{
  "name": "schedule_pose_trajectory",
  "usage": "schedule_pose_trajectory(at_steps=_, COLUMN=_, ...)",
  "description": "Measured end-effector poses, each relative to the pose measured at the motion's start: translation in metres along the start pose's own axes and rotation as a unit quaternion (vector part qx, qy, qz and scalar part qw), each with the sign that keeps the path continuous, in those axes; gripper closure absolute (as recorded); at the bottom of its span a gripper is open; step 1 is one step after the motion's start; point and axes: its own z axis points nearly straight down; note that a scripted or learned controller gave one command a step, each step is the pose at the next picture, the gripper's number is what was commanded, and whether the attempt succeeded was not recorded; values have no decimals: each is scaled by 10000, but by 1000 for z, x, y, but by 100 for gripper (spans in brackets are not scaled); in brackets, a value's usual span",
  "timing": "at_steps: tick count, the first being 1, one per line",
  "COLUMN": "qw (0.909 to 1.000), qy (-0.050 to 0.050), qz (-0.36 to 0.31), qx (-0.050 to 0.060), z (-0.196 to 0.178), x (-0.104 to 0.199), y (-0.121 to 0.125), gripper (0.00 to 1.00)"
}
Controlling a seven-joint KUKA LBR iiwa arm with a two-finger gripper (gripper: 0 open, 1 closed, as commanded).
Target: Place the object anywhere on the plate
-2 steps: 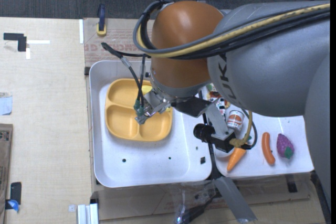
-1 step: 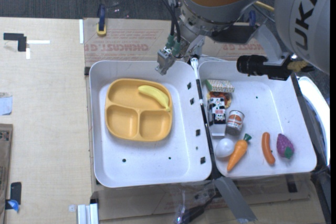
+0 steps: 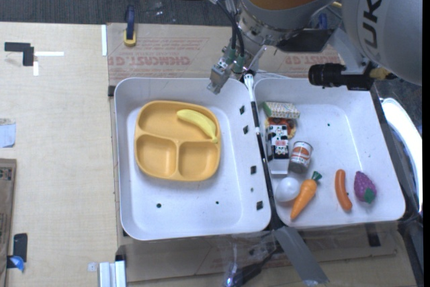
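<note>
Your yellow plastic banana [image 3: 197, 123] already lies in the yellow three-compartment plate [image 3: 156, 159], large upper section. The jaws' opening cannot be told at the gripper [image 3: 222, 77] above the bin's far wall; descending could strike that rim.

A yellow divided plate [image 3: 177, 149] sits in the left bin [image 3: 134, 212], and a banana [image 3: 198, 122] lies in its large upper compartment. The gripper [image 3: 222, 75] hangs at top centre of the frame, above the left bin's far rim, apart from the plate. In the right bin [image 3: 390, 205] lie a carrot [image 3: 304, 194], a white ball [image 3: 287, 189], a small can [image 3: 300, 155], a sausage [image 3: 342, 190] and a purple fruit [image 3: 365, 186].
</note>
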Motion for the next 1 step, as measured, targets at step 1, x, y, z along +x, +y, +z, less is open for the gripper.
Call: schedule_pose_trajectory(at_steps=1, qw=9995, qy=3, qz=-325, qx=-1, z=135, x=37, y=40, gripper=100)
